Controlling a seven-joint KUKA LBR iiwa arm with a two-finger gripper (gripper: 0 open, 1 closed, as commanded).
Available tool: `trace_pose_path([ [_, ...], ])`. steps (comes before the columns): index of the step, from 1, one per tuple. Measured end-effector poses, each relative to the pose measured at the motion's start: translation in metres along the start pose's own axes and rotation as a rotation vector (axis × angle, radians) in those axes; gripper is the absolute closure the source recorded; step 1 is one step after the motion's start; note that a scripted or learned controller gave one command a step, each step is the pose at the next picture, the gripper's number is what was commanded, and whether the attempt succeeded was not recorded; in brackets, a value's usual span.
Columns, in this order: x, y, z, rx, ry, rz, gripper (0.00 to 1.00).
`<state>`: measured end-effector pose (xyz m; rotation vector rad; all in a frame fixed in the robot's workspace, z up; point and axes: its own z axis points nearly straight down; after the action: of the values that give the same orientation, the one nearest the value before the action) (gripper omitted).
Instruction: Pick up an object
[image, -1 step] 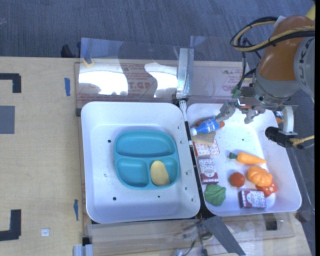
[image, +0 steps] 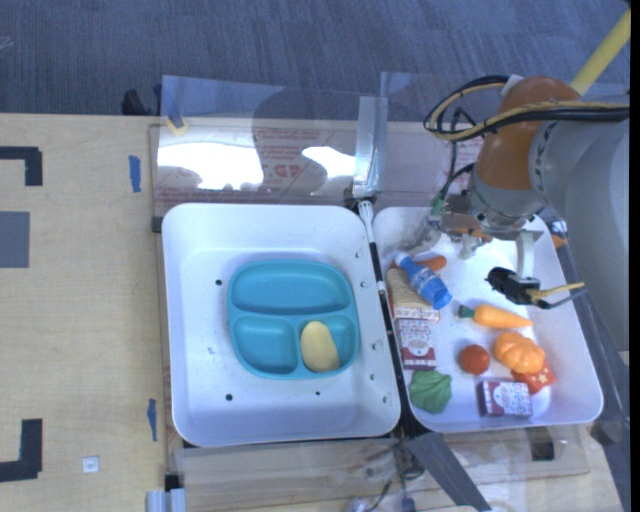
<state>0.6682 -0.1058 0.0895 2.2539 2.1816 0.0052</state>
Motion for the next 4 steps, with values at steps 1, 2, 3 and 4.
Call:
trace_pose_path([
  [1,-0.002,-0.061,0.002,0.002,0.0,-0.011,0.0],
  [2,0.053,-0.04,-0.101,-0.004,0.003,0.115,0.0],
  [3,0.004,-0.062,0.001,-0.001,0.001,0.139,0.0],
  [4,0.004,-0.06,-0.01,-0.005,0.0,0.14,1.0],
])
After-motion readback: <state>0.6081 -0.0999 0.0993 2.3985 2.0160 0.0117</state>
